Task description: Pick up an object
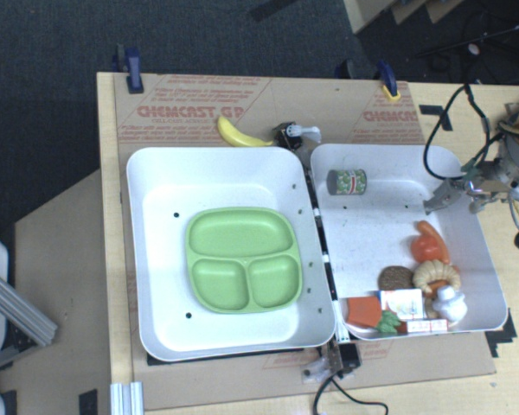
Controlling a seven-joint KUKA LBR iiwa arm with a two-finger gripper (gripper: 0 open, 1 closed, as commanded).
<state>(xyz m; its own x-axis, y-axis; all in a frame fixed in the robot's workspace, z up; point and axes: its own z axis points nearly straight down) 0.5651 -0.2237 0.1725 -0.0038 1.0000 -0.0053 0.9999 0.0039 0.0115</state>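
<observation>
The right bin (pixel 376 232) holds a small can with a green label (pixel 347 181) lying at its far left. Toward its near right corner sit an orange-red piece (pixel 427 242), a brown cookie (pixel 396 277), a beige ring-shaped pastry (pixel 437 275), a white-and-red box (pixel 404 303), an orange block (pixel 362 310) and a small green piece (pixel 387 322). My gripper (pixel 445 197) reaches in over the bin's far right rim, above and to the right of the orange-red piece and apart from every object. Nothing shows in its grasp.
The left bin (pixel 156 232) carries a green divided plate (pixel 242 259). A banana (pixel 240 135) and a small black-and-white object (pixel 294 133) lie on the board behind the bins. Black cables (pixel 441 137) loop near the right bin's far corner.
</observation>
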